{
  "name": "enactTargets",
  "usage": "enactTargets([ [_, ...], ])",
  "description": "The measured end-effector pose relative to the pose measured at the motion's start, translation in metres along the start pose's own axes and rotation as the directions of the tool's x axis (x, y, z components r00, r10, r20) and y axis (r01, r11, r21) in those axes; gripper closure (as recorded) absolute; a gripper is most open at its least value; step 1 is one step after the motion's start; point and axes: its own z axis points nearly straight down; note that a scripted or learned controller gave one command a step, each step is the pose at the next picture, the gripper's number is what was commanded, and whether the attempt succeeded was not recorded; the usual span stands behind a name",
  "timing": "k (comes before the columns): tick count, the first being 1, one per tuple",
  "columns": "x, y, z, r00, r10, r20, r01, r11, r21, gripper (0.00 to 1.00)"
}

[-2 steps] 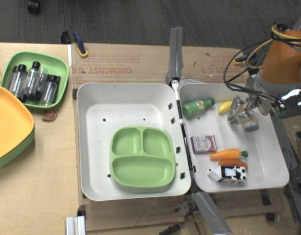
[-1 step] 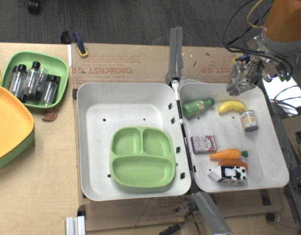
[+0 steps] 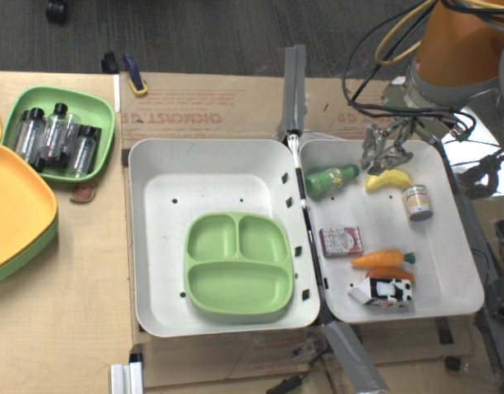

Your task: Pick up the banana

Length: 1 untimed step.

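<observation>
A small yellow banana (image 3: 388, 180) lies near the far edge of the right bin (image 3: 454, 294). My gripper (image 3: 382, 156) hangs just above the banana's far left end, with its metal fingers pointing down and close to the fruit. The banana rests on the bin floor and is not between the fingers. A green bottle (image 3: 329, 178) lies to the banana's left and a small can (image 3: 416, 202) to its right.
The right bin also holds a pink packet (image 3: 341, 240), a carrot (image 3: 381, 258) and a milk carton (image 3: 384, 291). In the left bin (image 3: 153, 220) sits a green divided plate (image 3: 239, 263). A green tray of bottles (image 3: 58, 134) and orange plates (image 3: 14, 212) stand left of the bins.
</observation>
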Motion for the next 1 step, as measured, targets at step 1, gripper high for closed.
enactTargets([
  [1, 0.0444, 0.0352, -0.0473, 0.938, 0.347, 0.000, -0.347, 0.938, 0.002, 1.00],
])
